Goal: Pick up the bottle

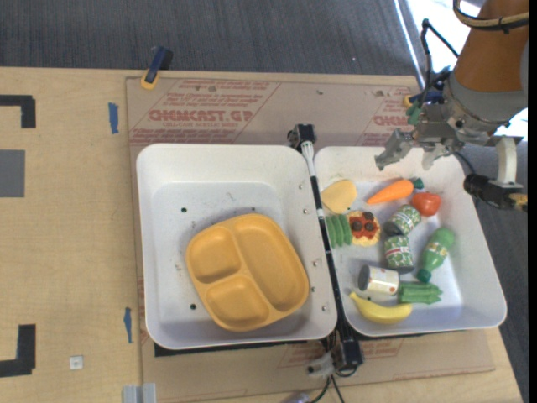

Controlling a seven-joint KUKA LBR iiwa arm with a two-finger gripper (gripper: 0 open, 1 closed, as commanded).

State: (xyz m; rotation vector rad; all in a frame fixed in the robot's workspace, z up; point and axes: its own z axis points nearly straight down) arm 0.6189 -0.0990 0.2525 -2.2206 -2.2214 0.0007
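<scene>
Up at the upper right of the camera view, the grey arm with its orange band hangs over the far edge of the right bin (482, 309), and the gripper (417, 151) sits above that bin's back rim with its two fingers spread apart and nothing between them. Lower in the same bin, toward the right side of the frame, the bottle (435, 252) lies tilted, green with a pale neck pointing down and left. It is crowded: a green can (404, 220) and a second can (397, 251) lie just beside it on the left, a red tomato (426, 203) is near its upper end, and a green vegetable (419, 293) sits close under its neck. The carrot (391, 192) lies between the gripper and the bottle. The left bin (159, 183) holds a yellow divided plate (246, 269). To do the reach well, I judge the gripper should travel down-frame past the carrot and tomato, turn so the fingers straddle the bottle's narrow width across its long axis, and descend on the free right-hand side of the body, away from the cans.
</scene>
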